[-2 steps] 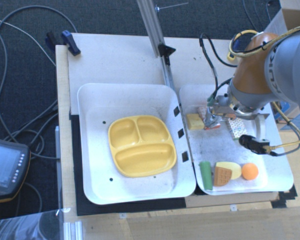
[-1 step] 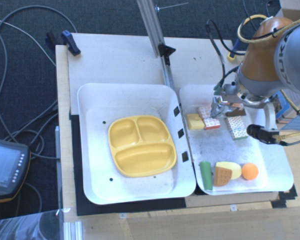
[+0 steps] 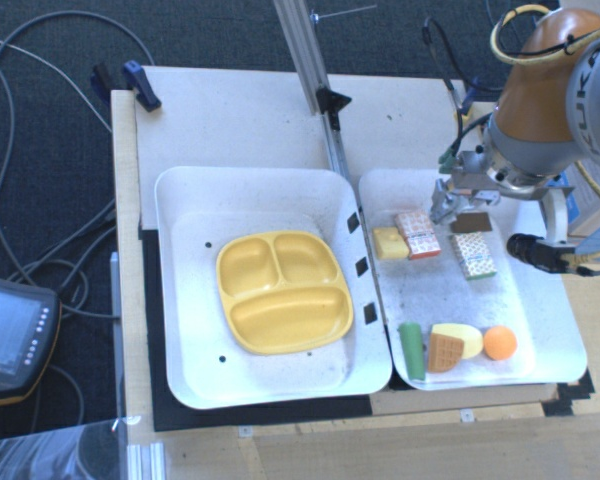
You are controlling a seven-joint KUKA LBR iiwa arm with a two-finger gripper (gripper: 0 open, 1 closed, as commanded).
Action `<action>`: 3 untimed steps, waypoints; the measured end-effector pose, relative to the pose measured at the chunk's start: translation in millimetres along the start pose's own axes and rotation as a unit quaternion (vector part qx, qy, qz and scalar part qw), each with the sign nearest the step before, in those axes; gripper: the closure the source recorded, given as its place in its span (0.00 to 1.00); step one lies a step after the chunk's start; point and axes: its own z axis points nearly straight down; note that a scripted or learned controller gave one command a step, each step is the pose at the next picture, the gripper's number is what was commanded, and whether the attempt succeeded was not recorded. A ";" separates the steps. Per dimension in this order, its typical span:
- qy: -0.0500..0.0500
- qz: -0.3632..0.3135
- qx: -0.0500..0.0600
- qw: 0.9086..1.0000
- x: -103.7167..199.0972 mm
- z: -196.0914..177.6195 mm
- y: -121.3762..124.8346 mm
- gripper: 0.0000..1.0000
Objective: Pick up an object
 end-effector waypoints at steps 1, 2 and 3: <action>0.001 -0.002 0.001 1.000 48.7 -12.0 0.9 1.00; 0.002 -0.003 0.003 1.000 106.2 -10.7 -1.8 1.00; 0.001 -0.003 0.002 1.000 161.2 -6.2 14.6 1.00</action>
